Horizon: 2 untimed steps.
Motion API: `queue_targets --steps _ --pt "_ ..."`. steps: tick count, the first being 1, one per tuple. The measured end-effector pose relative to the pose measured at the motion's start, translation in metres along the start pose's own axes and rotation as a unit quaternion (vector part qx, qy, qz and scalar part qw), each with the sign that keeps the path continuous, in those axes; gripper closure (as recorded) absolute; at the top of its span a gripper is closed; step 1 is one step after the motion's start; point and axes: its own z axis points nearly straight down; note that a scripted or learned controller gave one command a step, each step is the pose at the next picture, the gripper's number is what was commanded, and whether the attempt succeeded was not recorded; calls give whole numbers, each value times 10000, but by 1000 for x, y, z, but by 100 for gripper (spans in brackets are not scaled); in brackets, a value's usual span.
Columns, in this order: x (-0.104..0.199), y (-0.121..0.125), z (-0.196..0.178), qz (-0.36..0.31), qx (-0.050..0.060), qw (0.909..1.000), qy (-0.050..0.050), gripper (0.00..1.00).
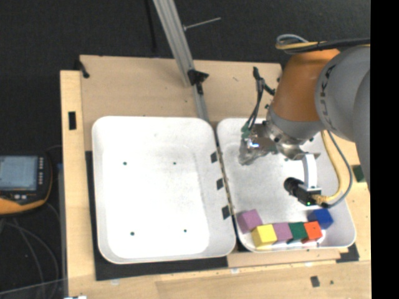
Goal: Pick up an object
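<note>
Several small blocks lie along the right bin's (249,185) near edge: a purple block (250,219), a yellow block (264,235), another purple block (282,232), a green block (297,231), an orange block (312,230) and a blue block (322,217). My gripper (249,149) hangs over the upper left part of the right bin, well away from the blocks. The wrist hides much of it, and nothing shows between the fingers.
The left bin (156,185) sits beside the right one. A metal pole (177,36) slants in from the top toward the bins' divide. A handheld device (22,179) lies off the bench at the left. A black cable fitting (299,190) hangs over the right bin.
</note>
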Motion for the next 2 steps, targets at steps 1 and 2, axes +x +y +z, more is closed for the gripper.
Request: queue_targets --steps 1,2 --pt "74 15 5 2 32 10000 2 100" --pt "96 25 -9 24 30 10000 -7 100"
